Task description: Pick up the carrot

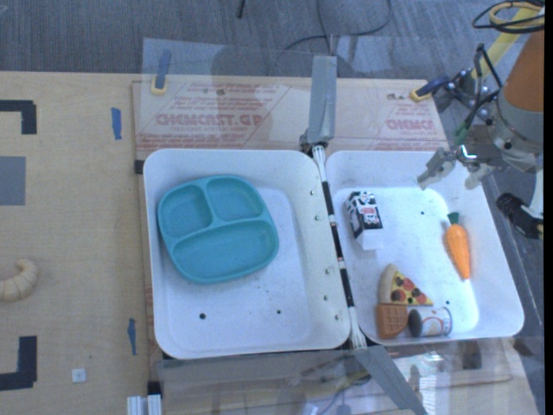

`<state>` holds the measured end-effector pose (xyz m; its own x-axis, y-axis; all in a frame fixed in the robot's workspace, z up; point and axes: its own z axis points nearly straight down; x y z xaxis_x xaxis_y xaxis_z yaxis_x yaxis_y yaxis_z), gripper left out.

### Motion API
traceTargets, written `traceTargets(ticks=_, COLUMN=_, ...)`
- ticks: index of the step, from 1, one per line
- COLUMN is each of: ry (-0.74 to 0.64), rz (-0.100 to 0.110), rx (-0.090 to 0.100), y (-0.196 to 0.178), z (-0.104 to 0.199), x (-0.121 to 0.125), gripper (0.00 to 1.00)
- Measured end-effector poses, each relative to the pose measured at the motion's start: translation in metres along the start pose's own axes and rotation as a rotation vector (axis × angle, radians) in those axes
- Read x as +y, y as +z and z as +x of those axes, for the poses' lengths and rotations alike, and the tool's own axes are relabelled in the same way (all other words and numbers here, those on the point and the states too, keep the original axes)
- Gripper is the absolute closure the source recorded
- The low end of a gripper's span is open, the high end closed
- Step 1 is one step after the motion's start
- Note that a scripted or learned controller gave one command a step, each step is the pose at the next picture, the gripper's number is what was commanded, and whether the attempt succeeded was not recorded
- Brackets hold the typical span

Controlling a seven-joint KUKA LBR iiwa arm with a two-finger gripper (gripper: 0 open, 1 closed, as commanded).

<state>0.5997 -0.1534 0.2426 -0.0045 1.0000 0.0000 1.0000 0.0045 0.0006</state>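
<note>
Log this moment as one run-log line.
gripper: open, above right bin's far edge | carrot: lying in right bin, not grasped | step: approach

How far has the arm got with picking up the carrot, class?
Done: nothing yet; the carrot lies on the floor of the right bin, near its right wall. In hand: the gripper is open above the bin's upper right corner, apart from the carrot. Left: descend, grasp and lift.

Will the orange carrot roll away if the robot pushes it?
Probably a bit. The orange toy carrot with green top looks round and tapered, so it may roll in a curve. It lies near the right white bin wall, which would likely stop it. It looks stiff.
</note>
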Motion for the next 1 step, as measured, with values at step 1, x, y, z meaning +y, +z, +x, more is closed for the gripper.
traceTargets(ticks=1, ry=-0.139, rz=-0.001, rx=-0.001, y=0.0695, z=-0.0676, x=-0.0505, gripper=0.0)
